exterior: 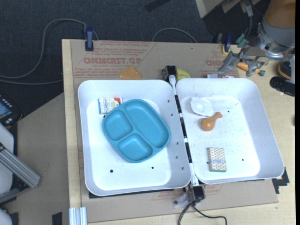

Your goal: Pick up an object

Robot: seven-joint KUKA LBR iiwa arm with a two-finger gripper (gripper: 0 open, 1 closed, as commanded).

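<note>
Drumstick toy (210,121), tan, is lying in right bin (262,125), near its middle, just below white fried-egg toy (201,107). Small patterned packet (216,159) is resting lower in same bin. Left bin (89,139) is holding blue divided plate (136,130), small carton (108,104) touching its upper left edge. Gripper (240,63) is hovering above right bin's far rim, over counter (140,55); cannot tell whether fingers are spread or clenched.

Small carton (108,104) partly hidden under blue divided plate (136,130). Arm (280,13) cut off by top-right edge. Yellow object (181,74) behind bins mostly hidden.
</note>
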